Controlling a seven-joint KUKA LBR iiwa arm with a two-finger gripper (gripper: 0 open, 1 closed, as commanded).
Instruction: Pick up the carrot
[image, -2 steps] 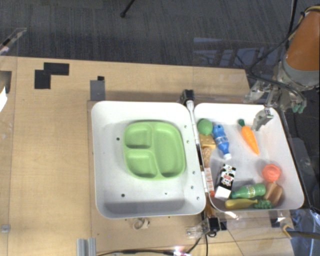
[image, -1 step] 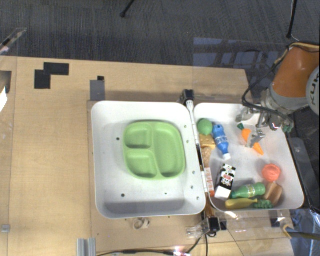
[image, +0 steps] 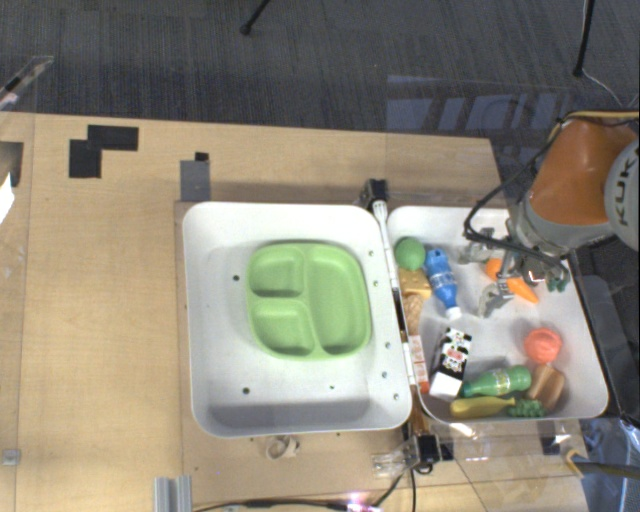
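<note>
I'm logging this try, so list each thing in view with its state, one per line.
Pincer: low in the right bin, over the carrot.
Carrot: lying in the bin.
Blue bottle: on its side.
Green bottle: on its side.
Milk carton: lying flat.
Green tray: upright in the left bin.

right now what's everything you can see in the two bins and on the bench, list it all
left bin: 1, white, left half of the bench
divided plate: 1, light green, three compartments, middle of the left bin
right bin: 1, white, beside the left bin
carrot: 1, orange, upper right bin, under the gripper
ball: 1, green, upper left corner of the right bin
bottle: 1, blue with white cap, right of the ball
carton: 1, black and white, lower middle of the right bin
green bottle: 1, lying near the front wall
banana: 1, yellow, front edge
round fruit: 1, orange-red, right side
arm: 1, grey with orange band, upper right
gripper: 1, metal, over the carrot
</note>
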